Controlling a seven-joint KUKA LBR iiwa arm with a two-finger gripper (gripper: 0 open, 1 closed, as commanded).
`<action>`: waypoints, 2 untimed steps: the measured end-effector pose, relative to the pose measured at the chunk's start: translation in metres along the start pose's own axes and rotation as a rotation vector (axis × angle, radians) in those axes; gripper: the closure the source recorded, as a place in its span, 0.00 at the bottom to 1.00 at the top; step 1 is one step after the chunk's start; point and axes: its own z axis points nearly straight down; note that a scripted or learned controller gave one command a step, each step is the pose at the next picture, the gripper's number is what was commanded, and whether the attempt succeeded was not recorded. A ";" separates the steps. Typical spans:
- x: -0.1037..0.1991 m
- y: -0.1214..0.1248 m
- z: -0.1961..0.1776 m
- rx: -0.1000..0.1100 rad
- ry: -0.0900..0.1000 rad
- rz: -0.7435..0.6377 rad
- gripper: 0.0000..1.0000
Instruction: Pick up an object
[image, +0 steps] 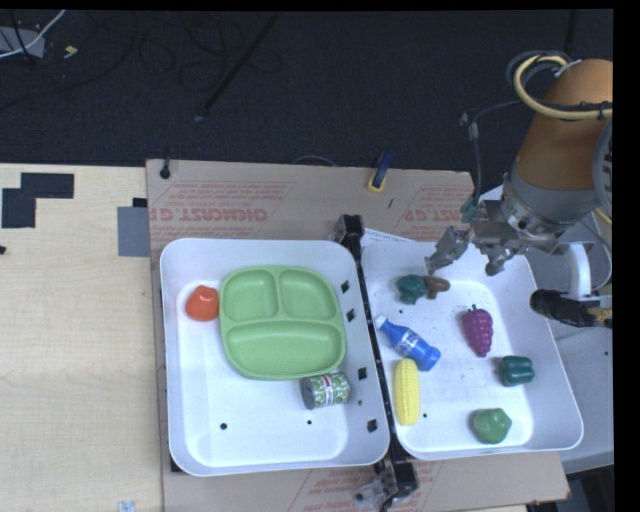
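Observation:
My gripper (468, 256) hangs over the far edge of the right bin (545, 300), fingers spread open with nothing between them. Just below and left of it lies a teal and brown toy (418, 288). Further down the right bin hold a blue bottle (409, 343), a purple grape bunch (478, 329), a yellow corn cob (406, 391), a dark green pepper (516, 370) and a light green pepper (491, 425).
The left bin (190, 420) holds a green divided plate (281, 321), a small orange cup (202, 302) and a small can (326, 389). A black divider (366, 330) separates the bins. The arm's orange band (570, 110) rises at the right.

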 end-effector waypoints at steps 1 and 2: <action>0.000 -0.006 0.045 0.004 0.000 0.001 0.00; 0.001 -0.010 0.089 0.003 0.000 0.001 0.00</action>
